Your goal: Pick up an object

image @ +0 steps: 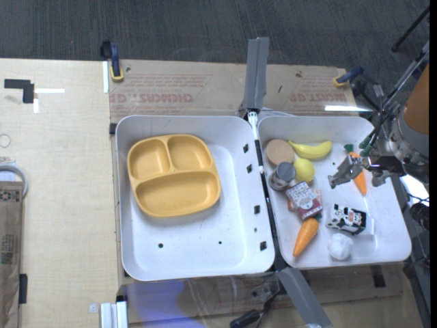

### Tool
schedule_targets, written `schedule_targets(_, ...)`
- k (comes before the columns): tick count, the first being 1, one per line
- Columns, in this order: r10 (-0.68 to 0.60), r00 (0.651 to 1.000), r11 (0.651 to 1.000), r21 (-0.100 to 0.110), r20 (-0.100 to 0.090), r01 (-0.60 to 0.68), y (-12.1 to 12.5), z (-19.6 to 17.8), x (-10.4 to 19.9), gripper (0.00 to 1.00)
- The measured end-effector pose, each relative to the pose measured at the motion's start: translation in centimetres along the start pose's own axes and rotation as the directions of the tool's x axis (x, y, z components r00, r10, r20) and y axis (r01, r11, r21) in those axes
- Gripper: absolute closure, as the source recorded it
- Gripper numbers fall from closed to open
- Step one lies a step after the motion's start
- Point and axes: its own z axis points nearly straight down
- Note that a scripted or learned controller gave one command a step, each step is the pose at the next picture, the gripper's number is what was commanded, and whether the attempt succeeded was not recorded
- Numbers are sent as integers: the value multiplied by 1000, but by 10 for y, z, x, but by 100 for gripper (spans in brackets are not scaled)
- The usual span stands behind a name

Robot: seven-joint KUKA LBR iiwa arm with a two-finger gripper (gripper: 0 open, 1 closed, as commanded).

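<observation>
My gripper (357, 176) hangs over the right part of the right bin (392, 248), open. A small orange carrot piece (360, 183) with a green top (348, 147) lies between its fingers, which stand apart from it. To the left are a banana (311, 148), a tan round disc (278, 152), a yellow fruit (304, 171), a metal can (281, 176) and a red-and-white packet (303, 199). Nearer the front lie a larger carrot (306, 236), a black-and-white box (347, 220) and a white ball (339, 249).
The left bin (191, 251) holds a yellow divided plate (175, 175). A grey divider post (256, 74) stands behind the seam between the bins. Clamps sit at the cardboard's back corners (113, 63). The arm's cables and body crowd the right edge.
</observation>
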Motion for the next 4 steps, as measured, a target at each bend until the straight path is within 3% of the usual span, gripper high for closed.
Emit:
schedule_targets(1,72,997,997,2,-2,-72,39,71,-72,0)
schedule_targets(2,101,995,995,1,-2,-101,96,150,-102,0)
schedule_targets(3,146,989,989,2,-8,-146,63,157,-108,0)
schedule_targets(4,-32,999,999,-2,-8,32,99,192,-102,0)
